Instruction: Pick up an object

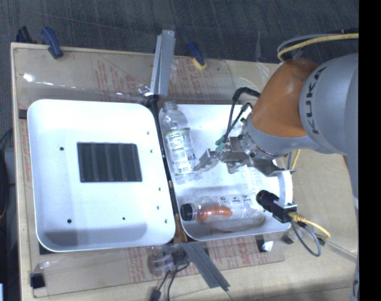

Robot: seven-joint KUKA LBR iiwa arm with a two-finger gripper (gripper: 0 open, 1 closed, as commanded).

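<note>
A clear plastic water bottle with a white label (179, 144) lies along the left side of the right bin (206, 115). A second clear bottle with a dark cap and something orange inside (218, 211) lies across the bin's near end. My gripper (210, 157) hangs over the middle of the right bin, just right of the labelled bottle, pointing left. Its fingers look slightly apart with nothing between them.
The left bin (46, 168) holds a dark ribbed rectangle (109, 162) on its floor. A grey bar (161, 61) stands at the divide behind the bins. Blue clamps (51, 41) grip the bench's far edge. Cables (306, 227) trail at the right.
</note>
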